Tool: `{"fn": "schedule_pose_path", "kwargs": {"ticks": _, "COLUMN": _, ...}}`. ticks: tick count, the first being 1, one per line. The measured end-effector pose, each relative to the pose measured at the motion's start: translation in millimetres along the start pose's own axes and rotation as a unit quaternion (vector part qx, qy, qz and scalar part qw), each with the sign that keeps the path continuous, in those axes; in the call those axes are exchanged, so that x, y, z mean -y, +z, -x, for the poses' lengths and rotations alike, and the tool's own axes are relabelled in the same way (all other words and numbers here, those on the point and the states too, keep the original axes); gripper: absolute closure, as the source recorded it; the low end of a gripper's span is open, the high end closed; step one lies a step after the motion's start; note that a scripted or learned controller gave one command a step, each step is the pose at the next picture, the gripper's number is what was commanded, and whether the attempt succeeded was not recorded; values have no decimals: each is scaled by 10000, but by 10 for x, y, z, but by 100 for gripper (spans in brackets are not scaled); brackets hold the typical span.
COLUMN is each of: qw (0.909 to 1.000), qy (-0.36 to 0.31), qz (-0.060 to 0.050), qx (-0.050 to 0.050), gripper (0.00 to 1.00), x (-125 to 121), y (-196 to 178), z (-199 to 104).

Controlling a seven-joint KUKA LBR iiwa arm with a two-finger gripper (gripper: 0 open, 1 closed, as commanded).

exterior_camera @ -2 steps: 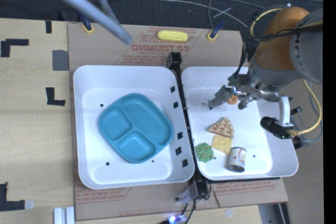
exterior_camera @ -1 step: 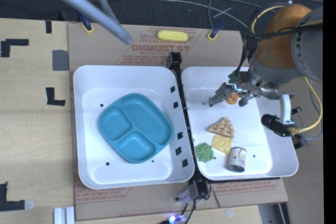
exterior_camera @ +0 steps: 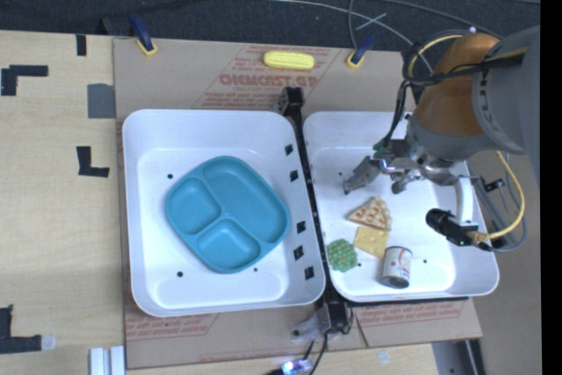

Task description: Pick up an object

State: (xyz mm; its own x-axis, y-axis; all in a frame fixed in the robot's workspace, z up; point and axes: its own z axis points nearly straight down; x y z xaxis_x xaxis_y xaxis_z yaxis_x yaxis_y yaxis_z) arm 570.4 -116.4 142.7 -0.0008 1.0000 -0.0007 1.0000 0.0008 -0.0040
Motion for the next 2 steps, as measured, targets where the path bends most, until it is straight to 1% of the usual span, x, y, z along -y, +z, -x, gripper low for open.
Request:
{"fn": "schedule_pose_path", "kwargs": {"ticks": 1, "qw": 10000, "qy": -2, "qz": -7, "qx": -1, "gripper": 0, "x": 10, "y": 538, "z": -6}}
{"fn": "schedule_pose_path", "kwargs": {"ticks": 2, "qw": 10000, "qy": -10, "qz": 2, "qx": -6, "gripper": 100, "x": 4, "y": 414, "z": -16}}
